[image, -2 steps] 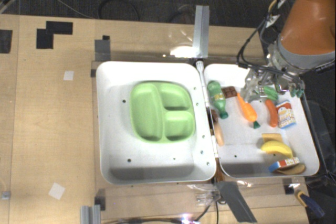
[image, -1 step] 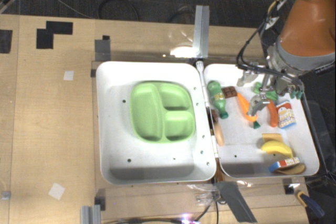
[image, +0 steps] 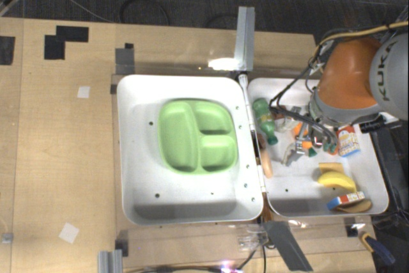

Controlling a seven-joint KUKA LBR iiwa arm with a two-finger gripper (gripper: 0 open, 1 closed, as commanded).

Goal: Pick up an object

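Banana in right bin; wooden bench, dark carpet behind; tool state unclear.

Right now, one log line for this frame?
arm: over right bin | gripper: low among clutter, nothing seen held | nearby: banana, green bottle | left bin: green divided tray

1. We see a rounded grey arm with smooth curved casing.
2. We read dark "KU" lettering on its grey shell.
3. We see a glossy orange band, dome-shaped, above the wrist.
4. We note thin black cables looping beside the band, with a yellowish cable arching above it.
5. We see a small metallic two-finger gripper with orange details.
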